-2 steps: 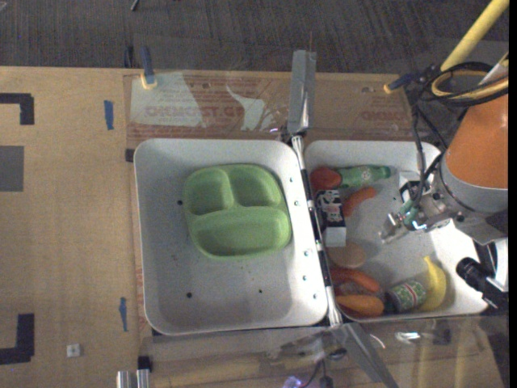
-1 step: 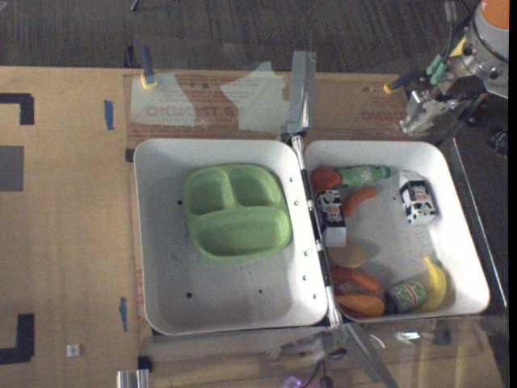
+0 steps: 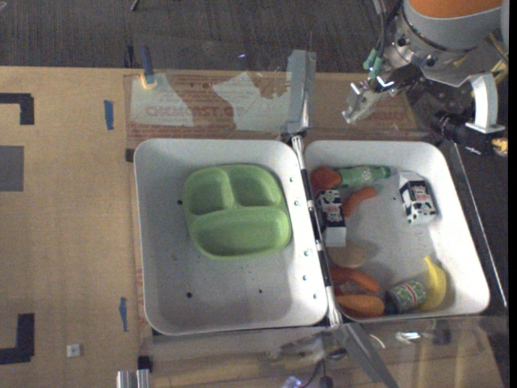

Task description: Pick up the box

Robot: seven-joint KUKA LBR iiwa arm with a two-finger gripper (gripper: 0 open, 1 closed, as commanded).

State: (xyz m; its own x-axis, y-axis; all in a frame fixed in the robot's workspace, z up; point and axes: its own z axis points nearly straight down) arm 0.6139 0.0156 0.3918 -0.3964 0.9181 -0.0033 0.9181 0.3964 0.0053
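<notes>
Two cow-print cartons in right bin point(image 3: 464, 217): box point(image 3: 418, 199) long axis near-upright in view; gripper point(image 3: 361, 103) state unclear.

Cow-print box point(image 3: 418, 200): black-and-white pattern, no lettering I can read.
Second cow-print box point(image 3: 330, 210): same, too small.
Can point(image 3: 409, 293): label blurred.
Green bottle point(image 3: 363, 173): label unreadable.

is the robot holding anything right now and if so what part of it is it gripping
Nothing is held. The gripper hangs above the bench beyond the right bin, with nothing between its fingers. Both small cow-print boxes, one near the bin's middle and one by its left wall, lie untouched.
</notes>
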